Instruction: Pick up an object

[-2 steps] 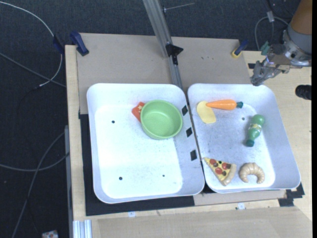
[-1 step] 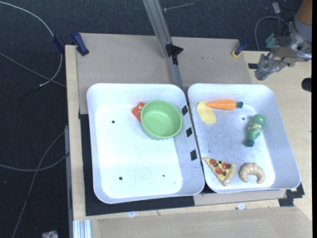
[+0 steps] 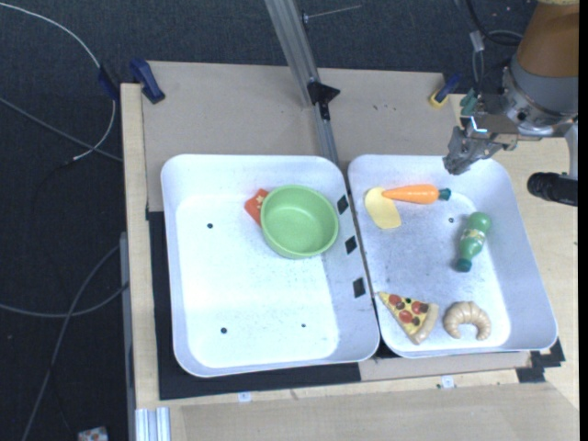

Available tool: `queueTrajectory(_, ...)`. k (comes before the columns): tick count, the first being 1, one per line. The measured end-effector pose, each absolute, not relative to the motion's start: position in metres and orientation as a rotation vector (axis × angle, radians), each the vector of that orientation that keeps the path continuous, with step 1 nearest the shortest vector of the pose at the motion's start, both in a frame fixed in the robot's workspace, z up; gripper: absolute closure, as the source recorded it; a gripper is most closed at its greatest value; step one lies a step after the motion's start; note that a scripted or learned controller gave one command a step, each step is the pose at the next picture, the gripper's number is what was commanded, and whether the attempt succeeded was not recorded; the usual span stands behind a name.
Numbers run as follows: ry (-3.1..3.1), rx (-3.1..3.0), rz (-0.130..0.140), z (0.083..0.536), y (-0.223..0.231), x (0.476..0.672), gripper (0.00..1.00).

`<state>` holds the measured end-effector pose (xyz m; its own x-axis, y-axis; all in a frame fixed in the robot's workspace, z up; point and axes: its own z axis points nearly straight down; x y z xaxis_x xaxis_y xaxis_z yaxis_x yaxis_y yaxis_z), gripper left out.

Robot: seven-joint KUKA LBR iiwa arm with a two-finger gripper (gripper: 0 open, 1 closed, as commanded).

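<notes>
The dark metal pincer [image 3: 458,162] hangs at the right bin's [image 3: 528,274] twelve o'clock rim, its opening impossible to tell. The tapered, smooth orange carrot [image 3: 411,193] lies at its seven o'clock, touching a yellow rounded piece [image 3: 382,209].

I am looking down on a robotics lab test cell, not a home or kitchen. The plywood worktop [image 3: 230,108] sits on dark carpet [image 3: 55,200] with loose cables [image 3: 64,44] trailing across it. Blue clamps [image 3: 147,79] pin the board at its corners, and a bare aluminium rail [image 3: 292,35] slants up from it. Two shallow white bins [image 3: 276,338] lie side by side on a black mat, holding plastic toy food [image 3: 411,193] rather than real groceries. A grey industrial arm [image 3: 542,72] with an orange band reaches in from the right.
</notes>
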<state>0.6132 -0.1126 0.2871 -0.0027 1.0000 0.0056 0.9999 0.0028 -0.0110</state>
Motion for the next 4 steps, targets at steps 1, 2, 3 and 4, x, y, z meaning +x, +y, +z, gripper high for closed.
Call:
queueTrajectory(1,-2.218,-2.207,0.008,0.271,-0.061,0.598,1.00)
queueTrajectory(2,-2.217,-2.206,0.009,0.264,-0.012,0.585,1.00)
queueTrajectory(3,-2.215,-2.205,0.014,0.248,0.029,0.557,1.00)
queueTrajectory(4,-2.214,-2.206,0.016,0.250,0.071,0.526,1.00)
